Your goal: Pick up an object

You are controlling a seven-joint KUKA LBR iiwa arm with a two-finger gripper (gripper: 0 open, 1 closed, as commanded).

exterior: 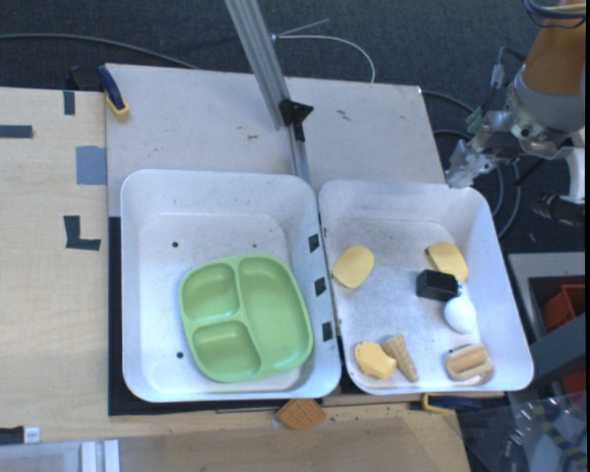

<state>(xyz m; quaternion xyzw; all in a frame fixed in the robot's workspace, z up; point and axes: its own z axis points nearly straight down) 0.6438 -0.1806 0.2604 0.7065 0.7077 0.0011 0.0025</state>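
Gripper hangs just outside the far right corner of the right bin, above its rim and touching nothing that I can make out; whether it is apart or together I cannot tell at this size and blur.

No object is picked yet. The candidates all lie in the right bin: a yellow round piece near the left wall, a yellow piece touching a black block, a white egg just beside that block, and along the near wall a yellow lump, a cone and a brown roll.

A good attempt, I judge, takes the round yellow piece, which sits well apart from its neighbours, and descends straight over its middle.

The left bin holds a green 3-compartment tray. A waffle-like piece lies on the tabletop beside the bins.
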